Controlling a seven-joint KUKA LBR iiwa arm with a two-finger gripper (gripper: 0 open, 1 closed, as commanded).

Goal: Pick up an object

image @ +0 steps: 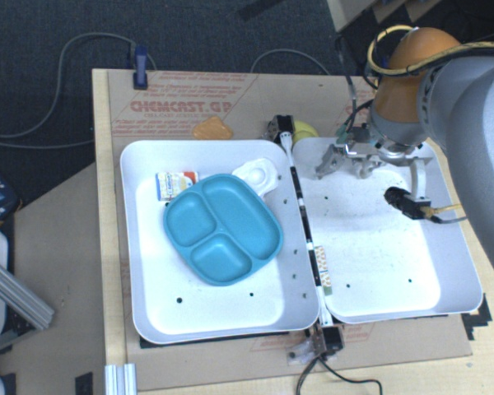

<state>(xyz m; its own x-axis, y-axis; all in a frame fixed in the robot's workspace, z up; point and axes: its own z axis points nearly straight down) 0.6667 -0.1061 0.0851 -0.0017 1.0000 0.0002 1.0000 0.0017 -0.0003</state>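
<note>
A blue divided plate [222,229] lies in the middle of the left bin [148,303]. Touching its far edge is a small white cup-like piece [257,174]. A small white packet with red and yellow print [174,183] lies at the plate's far left. My gripper [364,161] hangs over the far edge of the right bin [379,270], below the orange band [412,64], well apart from all three objects. Nothing shows held in it.
Behind the bins on the brown bench lie an orange lump [212,127] and a yellow object [305,130] beside a black part [280,125]. A black connector with cable [405,202] hangs by the wrist. The bins' shared ridge [306,229] runs between them.
</note>
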